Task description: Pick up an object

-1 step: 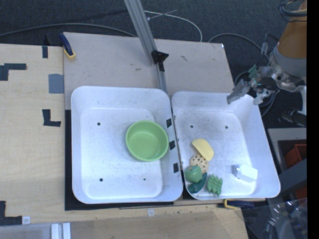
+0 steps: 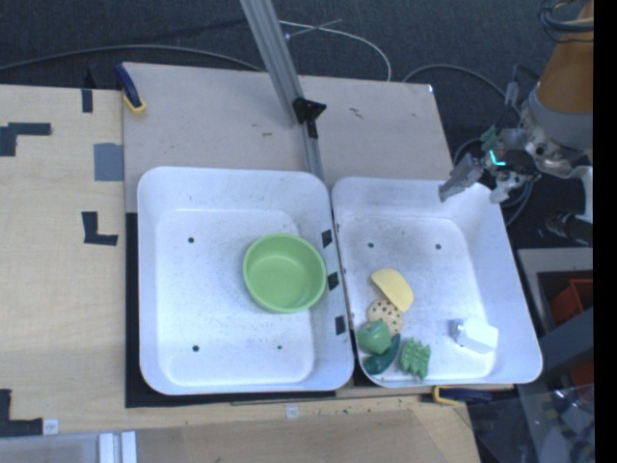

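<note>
- gripper hangs over the right bin's far rim, fingers spread a little, gripping nothing.
- nearest target, the yellow piece, lies well below and left of it; a green toy, spiky green piece and white block lie beyond.
- risk: that crowding could make the fingers nudge neighbours or close on nothing.
</note>
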`<action>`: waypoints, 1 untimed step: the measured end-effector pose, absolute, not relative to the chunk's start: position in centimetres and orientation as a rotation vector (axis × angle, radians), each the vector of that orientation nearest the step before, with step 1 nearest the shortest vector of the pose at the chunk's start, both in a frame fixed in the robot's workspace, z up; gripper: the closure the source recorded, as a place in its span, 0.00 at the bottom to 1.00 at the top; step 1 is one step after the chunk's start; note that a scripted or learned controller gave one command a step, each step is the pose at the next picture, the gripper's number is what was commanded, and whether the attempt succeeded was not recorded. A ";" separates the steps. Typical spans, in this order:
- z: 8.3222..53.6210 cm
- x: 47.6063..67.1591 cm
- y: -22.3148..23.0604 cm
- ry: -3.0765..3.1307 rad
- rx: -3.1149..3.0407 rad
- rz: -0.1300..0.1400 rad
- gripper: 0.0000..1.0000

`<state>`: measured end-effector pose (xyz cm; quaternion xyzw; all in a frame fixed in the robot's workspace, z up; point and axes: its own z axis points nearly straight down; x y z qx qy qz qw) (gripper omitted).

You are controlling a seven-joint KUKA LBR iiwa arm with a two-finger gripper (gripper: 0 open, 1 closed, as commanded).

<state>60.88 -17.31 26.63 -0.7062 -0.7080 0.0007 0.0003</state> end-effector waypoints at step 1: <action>20.7 59.9 -17.6 -2.219 -2.217 0.008 0.00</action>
